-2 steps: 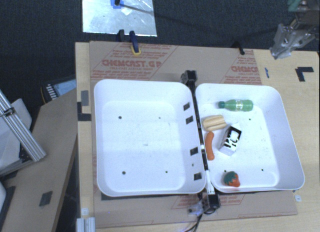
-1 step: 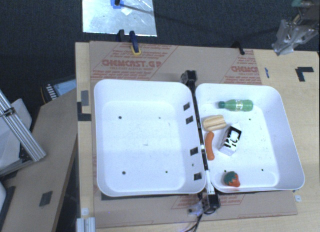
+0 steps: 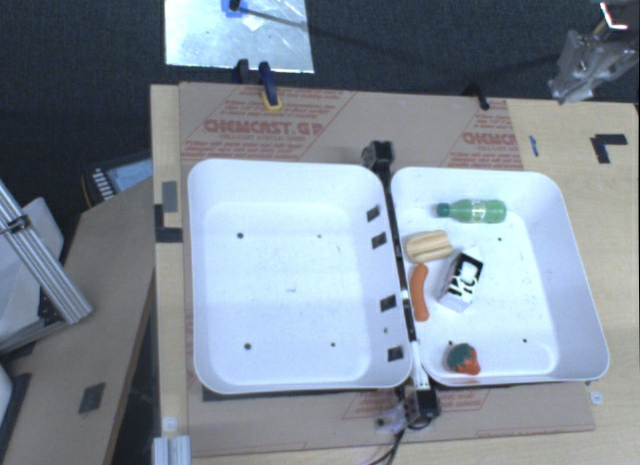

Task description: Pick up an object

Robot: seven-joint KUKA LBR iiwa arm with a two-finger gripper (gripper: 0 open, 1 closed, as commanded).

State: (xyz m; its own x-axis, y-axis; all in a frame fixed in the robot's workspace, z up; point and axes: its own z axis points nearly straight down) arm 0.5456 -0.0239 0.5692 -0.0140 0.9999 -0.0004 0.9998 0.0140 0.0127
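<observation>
The gripper (image 3: 590,63) hangs beyond the right bin (image 3: 575,283); its state I cannot tell. Best target: the green bottle (image 3: 472,212), lying apart; descend centred, closing across its narrow width.

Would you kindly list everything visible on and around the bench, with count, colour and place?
bins: two, white, side by side on the bench
bottle: one, green with a white cap, lying at the far end of the right bin
bread roll: one, tan, right bin near the divider
sausage: one, orange-red, right bin along the divider
box: one, black and white, middle of the right bin
round fruit: one, red and green, near corner of the right bin
metal sheet: one, silvery, beyond the bench
gripper: one, grey, top right, above the floor
</observation>
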